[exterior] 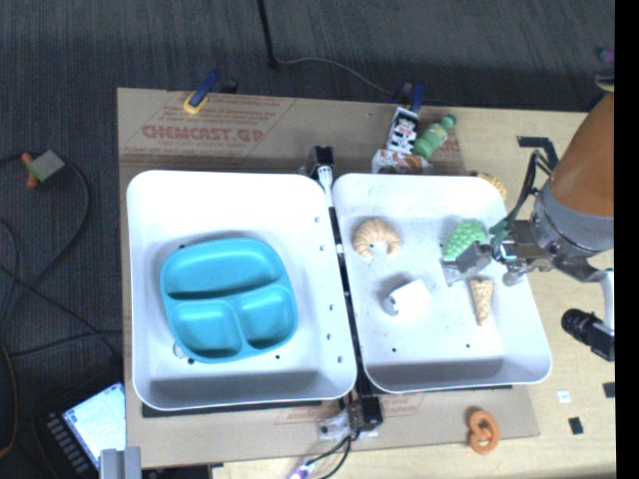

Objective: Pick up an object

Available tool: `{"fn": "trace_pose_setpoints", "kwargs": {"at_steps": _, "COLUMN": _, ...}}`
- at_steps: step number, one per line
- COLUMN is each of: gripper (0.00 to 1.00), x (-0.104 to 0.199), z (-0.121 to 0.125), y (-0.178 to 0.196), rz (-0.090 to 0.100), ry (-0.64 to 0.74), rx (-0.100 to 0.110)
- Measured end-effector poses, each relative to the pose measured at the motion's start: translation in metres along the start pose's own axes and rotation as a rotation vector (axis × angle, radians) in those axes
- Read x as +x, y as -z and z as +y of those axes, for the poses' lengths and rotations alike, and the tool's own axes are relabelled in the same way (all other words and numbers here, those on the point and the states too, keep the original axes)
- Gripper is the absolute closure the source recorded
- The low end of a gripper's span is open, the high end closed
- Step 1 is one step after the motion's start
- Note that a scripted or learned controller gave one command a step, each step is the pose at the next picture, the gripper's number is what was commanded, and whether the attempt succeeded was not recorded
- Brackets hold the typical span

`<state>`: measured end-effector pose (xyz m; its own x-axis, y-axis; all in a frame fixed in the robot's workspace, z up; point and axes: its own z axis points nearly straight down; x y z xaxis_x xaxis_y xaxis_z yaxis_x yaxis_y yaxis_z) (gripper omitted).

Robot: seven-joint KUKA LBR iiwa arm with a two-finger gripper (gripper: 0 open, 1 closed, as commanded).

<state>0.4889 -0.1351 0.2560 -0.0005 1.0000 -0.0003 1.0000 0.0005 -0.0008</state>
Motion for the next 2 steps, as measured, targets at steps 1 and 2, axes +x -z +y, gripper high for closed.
{"fn": "trace_pose_setpoints", "kwargs": {"at_steps": 1, "gripper": 0.00, "x": -0.0508, "z": 0.0384, "y": -0.1426, "rz": 0.001, "ry": 0.001, "rx": -0.005}}
{"fn": "trace_pose_setpoints", "kwargs": {"at_steps": 2, "gripper": 1.00, "x": -0.0512, "z": 0.0376, "y": -0.1341, "rz": 0.000, "ry": 0.000, "rx": -0.002}}
